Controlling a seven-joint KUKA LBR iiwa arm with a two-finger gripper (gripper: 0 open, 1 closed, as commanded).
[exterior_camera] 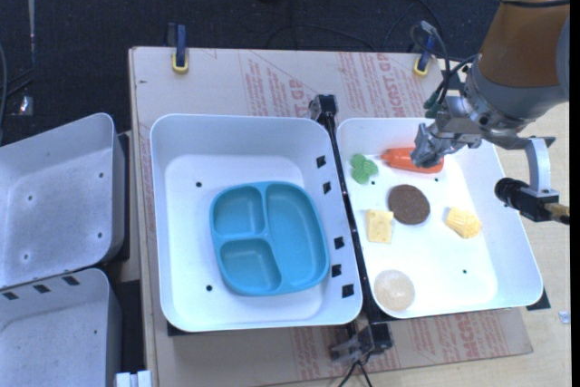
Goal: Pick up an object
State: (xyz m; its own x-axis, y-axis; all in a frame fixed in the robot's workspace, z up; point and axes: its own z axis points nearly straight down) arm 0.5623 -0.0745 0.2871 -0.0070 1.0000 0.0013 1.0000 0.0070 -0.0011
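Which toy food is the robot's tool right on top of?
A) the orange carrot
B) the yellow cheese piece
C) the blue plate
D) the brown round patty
A. The tool sits down over the right end of the orange carrot at the back of the right bin, while the brown patty and the cheese pieces lie apart, nearer the front.

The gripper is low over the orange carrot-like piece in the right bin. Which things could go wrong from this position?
1. The gripper sits over one end of the orange carrot piece, so an off-centre grasp may let it pivot or slip.
2. The green piece lies close to the carrot's other end and might be nudged.
3. The carrot lies near the right bin's far wall, leaving little room there.
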